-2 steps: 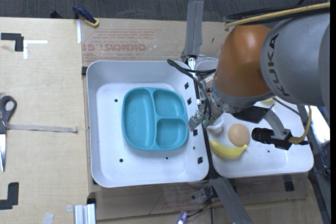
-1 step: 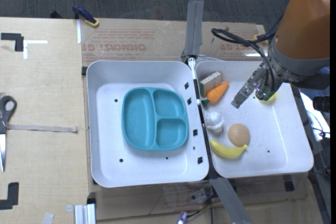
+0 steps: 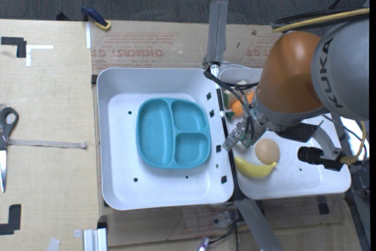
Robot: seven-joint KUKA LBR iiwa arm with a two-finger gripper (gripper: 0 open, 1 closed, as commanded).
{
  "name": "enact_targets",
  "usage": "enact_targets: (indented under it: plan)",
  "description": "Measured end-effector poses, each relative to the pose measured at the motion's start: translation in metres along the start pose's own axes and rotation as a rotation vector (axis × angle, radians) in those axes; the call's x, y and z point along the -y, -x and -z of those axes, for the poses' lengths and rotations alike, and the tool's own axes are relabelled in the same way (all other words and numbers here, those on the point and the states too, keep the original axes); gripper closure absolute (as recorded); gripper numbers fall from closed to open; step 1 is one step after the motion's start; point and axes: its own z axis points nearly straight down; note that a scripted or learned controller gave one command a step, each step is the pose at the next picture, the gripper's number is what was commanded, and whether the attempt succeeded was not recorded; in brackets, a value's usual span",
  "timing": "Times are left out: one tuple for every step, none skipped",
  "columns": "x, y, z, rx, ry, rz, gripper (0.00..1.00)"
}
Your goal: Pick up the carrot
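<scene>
Left bin (image 3: 111, 144): held a blue divided plate (image 3: 174, 132) at its middle.
Right bin (image 3: 294, 182): a banana (image 3: 255, 168) and a tan egg (image 3: 267, 151) lay near its left wall.
Arm (image 3: 305, 76): reached in over the right bin, wrist low at its left wall.
Hand (image 3: 239, 137): grip could not be told.
Carrot (image 3: 236, 106): orange, mostly hidden beneath the wrist, in the right bin's far-left corner.

The arm (image 3: 305, 76) covers most of the right bin (image 3: 305, 182). An egg (image 3: 267, 150) and banana (image 3: 255, 168) crowd its near-left corner, below the carrot (image 3: 236, 107).
</scene>
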Motion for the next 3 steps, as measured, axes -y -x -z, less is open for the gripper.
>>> enact_targets:
  plan:
    - [0.044,0.051,0.148,0.004,0.002,-0.310,1.00]
    - [-0.031,0.053,-0.001,0.000,-0.004,-0.790,1.00]
    - [0.045,0.090,0.045,0.002,0.001,-0.397,1.00]
